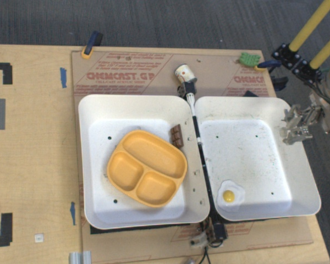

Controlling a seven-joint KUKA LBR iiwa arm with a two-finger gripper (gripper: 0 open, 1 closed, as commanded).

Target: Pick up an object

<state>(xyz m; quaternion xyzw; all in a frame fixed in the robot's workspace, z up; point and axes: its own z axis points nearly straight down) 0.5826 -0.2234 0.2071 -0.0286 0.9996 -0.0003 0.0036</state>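
Overhead, the fixed camera is looking down at a slant on two shallow white bins lying side by side on a brown cardboard sheet (126,73) printed with red lettering, which is itself lying on a pale wooden bench (27,147).

Taking the left bin (93,202) as the landmark, a yellow divided plate (147,168) with three compartments is sitting on its floor, turned at an angle and filling much of the middle. A small brown block (176,136) is lying just beside the plate's upper right edge, close to the bin's right wall. The right bin (297,199) is touching the left bin along that wall, and a toy fried egg (230,194), white with a yellow yolk, is resting in its near left corner, just across the shared wall. A dark strip with a white round end (185,78) is running along the seam between the two bins, beyond their far edge.

Well to the right of the left bin, the gripper (296,126) is hanging at the right bin's outer rim, past its far right side. It is grey and metallic and blurring into the background; whether it is open or closed cannot be told, and nothing is showing in its grasp. Behind it, yellow bars (319,15) are slanting up toward the corner.
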